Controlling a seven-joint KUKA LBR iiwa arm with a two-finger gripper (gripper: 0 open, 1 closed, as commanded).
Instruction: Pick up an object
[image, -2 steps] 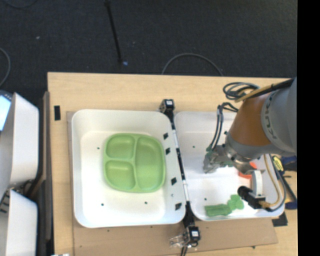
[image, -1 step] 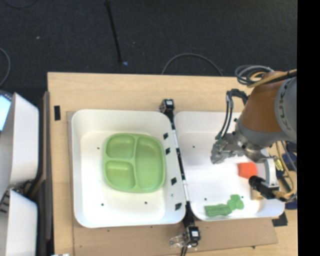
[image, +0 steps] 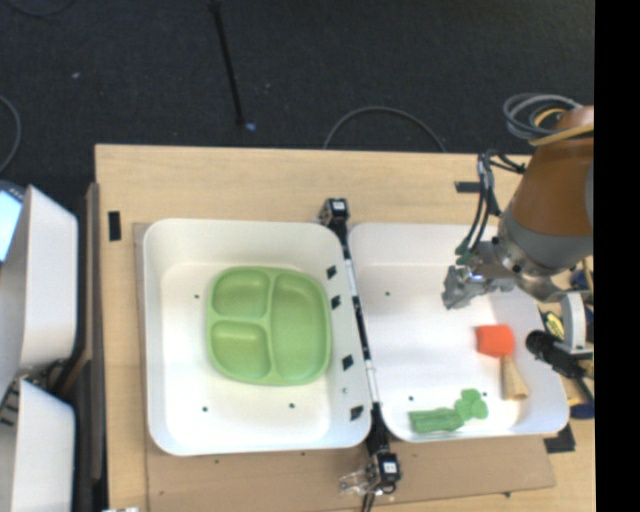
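- Dark carpet with loose cables surrounds a wooden bench (image: 250, 180); white boxes sit at the far left edge, cut off by the frame, so you cannot tell what they are.
- Left bin (image: 170, 420): holds one green divided plate (image: 269, 324), lying flat near the middle. It is broad and shallow, probably a poor fit for a two-finger pinch.
- Divider (image: 352, 320): black clips join the two bins along their shared rim, presumably to keep them from sliding apart.
- Right bin (image: 400, 300): the candidate things are gathered in its near-right corner. A green toy (image: 447, 414) lies along the near wall, an orange block (image: 494, 340) sits above it, and a tan cone-like piece (image: 513, 380) lies just beside the block. Their exact shapes are hard to make out at this resolution.
- Gripper (image: 462, 286): it hangs over the right bin's far-right part, near the orange block but apart from it, with nothing visibly between its parts. You cannot tell whether the jaws are spread or pressed together, since the metal blurs into one grey mass.
- Arm (image: 555, 190): it enters from the right, its orange band cut off by the frame. Dark cabling below the wrist hides the bin's right rim.
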